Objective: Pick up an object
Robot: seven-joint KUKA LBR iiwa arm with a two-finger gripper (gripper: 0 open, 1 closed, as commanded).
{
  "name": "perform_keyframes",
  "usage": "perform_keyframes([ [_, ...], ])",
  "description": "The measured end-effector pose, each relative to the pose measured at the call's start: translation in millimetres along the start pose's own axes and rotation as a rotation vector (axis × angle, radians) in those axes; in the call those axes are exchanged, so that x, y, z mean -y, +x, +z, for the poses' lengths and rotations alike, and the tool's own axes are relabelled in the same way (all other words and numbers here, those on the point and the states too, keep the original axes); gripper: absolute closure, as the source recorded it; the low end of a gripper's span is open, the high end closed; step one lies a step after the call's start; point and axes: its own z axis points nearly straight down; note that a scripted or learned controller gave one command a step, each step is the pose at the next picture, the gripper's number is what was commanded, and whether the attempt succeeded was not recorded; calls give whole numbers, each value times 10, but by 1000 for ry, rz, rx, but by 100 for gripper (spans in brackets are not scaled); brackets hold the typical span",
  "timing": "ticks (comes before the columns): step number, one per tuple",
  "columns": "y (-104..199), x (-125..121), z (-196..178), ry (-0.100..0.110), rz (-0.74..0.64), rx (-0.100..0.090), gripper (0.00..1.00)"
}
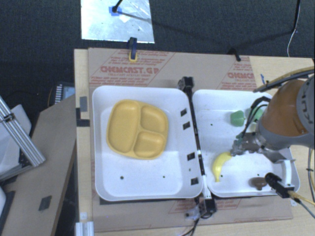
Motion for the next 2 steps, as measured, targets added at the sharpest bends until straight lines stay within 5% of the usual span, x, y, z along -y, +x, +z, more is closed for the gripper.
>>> perform_keyframes([
  [2,-68,-63,-876,17,-2,0,100],
])
